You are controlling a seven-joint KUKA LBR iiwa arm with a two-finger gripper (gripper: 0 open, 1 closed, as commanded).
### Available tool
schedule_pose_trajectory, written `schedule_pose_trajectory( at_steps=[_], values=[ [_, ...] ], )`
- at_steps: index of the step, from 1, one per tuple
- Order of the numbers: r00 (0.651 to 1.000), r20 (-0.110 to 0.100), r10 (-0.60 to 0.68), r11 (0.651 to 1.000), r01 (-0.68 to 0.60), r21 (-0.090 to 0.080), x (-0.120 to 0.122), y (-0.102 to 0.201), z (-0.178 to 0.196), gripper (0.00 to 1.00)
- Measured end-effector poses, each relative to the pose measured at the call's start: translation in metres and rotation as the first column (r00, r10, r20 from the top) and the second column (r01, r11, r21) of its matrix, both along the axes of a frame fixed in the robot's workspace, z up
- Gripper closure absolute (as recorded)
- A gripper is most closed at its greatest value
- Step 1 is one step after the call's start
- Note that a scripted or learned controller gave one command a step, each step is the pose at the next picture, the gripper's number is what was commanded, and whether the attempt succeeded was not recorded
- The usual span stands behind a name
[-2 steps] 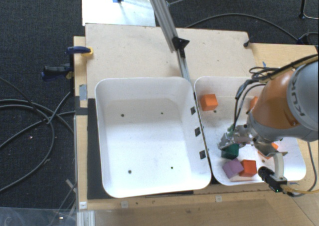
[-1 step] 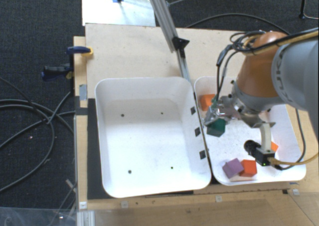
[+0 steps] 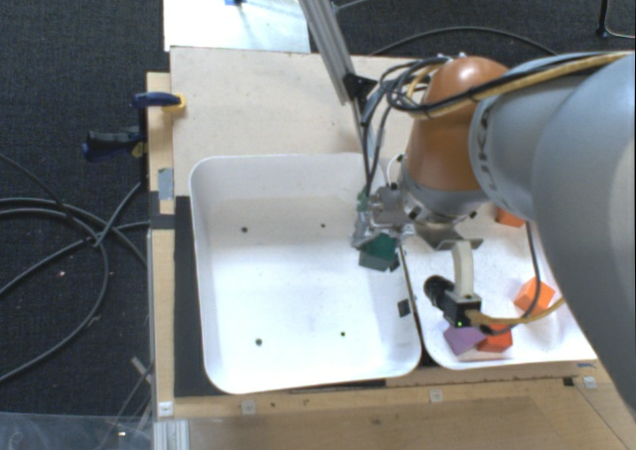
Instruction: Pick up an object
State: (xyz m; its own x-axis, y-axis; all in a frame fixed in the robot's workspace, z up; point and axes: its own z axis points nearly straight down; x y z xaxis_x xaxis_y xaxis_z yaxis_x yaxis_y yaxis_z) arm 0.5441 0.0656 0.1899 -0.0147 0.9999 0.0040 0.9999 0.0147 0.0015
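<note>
A grey KUKA arm with an orange band above the wrist reaches in from the right and hangs over the seam where two shallow white bins meet. Its gripper [image 3: 379,239] sits above the right edge of the left bin [image 3: 214,239], and a small dark green block [image 3: 378,256] appears directly beneath the fingertips, looking pinched between them, so the fingers seem closed on it; the view is small and partly shadowed, so the grip cannot be confirmed as firm. The block lies just inside the left bin's right wall, close to the dividing rims, and whether it rests on the floor or is lifted slightly clear cannot be told. Its long axis is not readable at this size. The rest of the left bin's floor stretches open to the left, white with only a few dark dots, giving wide room in that direction. The right bin [image 3: 566,339] is mostly covered by the arm; near its front edge lie a purple block [image 3: 461,340] touching a red-orange block [image 3: 496,342], with an orange block [image 3: 534,294] near them to the right and another orange piece [image 3: 509,219] peeking out beside the arm's body. A thin yellow cable loops over that bin. Judging from this, the coming move is a straight lift, and the nearby bin wall to the right is the edge to avoid.
</note>
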Motion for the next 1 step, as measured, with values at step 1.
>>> schedule_pose_trajectory(
  at_steps=[1],
  values=[
    [1.0, 0.0, -0.002, 1.0, 0.002, -0.004, 0.0006, -0.0056, 0.0107, 1.0]
  ],
)
